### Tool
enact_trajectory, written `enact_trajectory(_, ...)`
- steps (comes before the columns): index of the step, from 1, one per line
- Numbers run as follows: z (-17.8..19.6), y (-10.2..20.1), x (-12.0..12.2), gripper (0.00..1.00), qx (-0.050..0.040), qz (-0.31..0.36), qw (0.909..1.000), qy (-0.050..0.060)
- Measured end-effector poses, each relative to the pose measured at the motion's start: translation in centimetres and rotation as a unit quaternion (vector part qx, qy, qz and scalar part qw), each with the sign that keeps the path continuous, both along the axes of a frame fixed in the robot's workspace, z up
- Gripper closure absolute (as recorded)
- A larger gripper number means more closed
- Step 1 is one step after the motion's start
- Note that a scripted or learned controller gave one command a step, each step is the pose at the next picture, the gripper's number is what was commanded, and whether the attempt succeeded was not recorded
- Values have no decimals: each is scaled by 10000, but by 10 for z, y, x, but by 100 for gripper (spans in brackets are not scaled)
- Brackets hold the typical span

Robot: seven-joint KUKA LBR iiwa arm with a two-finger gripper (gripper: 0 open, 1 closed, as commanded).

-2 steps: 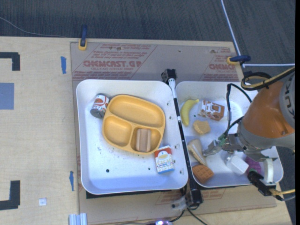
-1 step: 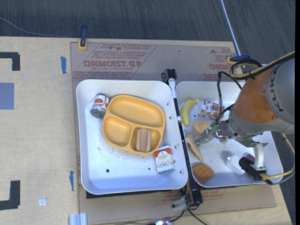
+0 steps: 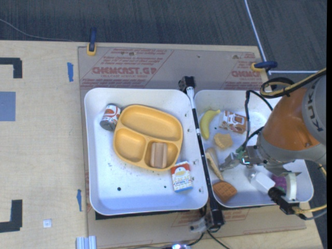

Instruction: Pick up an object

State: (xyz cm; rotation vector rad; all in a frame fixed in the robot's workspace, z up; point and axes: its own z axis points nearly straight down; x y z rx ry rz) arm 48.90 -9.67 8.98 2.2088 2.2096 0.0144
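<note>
My gripper (image 3: 229,163) hangs low over the middle of the right bin (image 3: 248,95), reaching in from the right below the orange band of the arm. It sits just right of a long tan stick-shaped item (image 3: 213,165) and below a pale tan chunk (image 3: 223,140). A yellow banana (image 3: 206,122) and a small red and white carton (image 3: 233,121) lie at the bin's far end. A round brown cookie (image 3: 224,191) rests in the near left corner. I see nothing clearly lifted by the gripper.
A white block (image 3: 263,181) and a purple piece (image 3: 280,181) lie under the arm. The left bin (image 3: 98,191) holds a yellow divided plate (image 3: 148,135) with a brown slab (image 3: 158,154) in one compartment, a can (image 3: 109,116) and a small carton (image 3: 181,177).
</note>
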Motion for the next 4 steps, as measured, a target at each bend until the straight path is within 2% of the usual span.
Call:
enact_trajectory(1,0,3,79,0,1,6,10000,16)
enact_trajectory(2,11,0,79,100,-32,0,10000,-6)
enact_trajectory(3,11,0,79,0,-31,0,10000,-4)
enact_trajectory(4,0,1,27,0,4,1,10000,7)
